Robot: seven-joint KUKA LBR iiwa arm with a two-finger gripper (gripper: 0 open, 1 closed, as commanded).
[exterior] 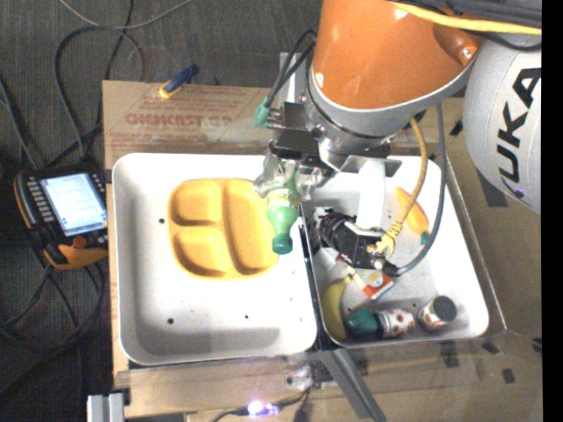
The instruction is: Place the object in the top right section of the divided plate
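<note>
A yellow divided plate (pixel 220 229) lies in the left bin (pixel 145 319), with two small sections on its left and one long section on its right. My gripper (pixel 285 185) hangs over the plate's right rim, close to the wall between the two bins. It is shut on the top of a green bottle-shaped object (pixel 281 225). The object dangles neck down from the fingers, and its lower end is level with the plate's right edge. The orange wrist hides what is behind the gripper.
The right bin (pixel 466 284) holds a banana (pixel 333 298), a green-capped item (pixel 361 324), a small patterned can (pixel 398 322), a dark-topped can (pixel 439 309) and an orange-yellow object (pixel 413 207). A handheld pendant (pixel 63 205) lies left of the bench.
</note>
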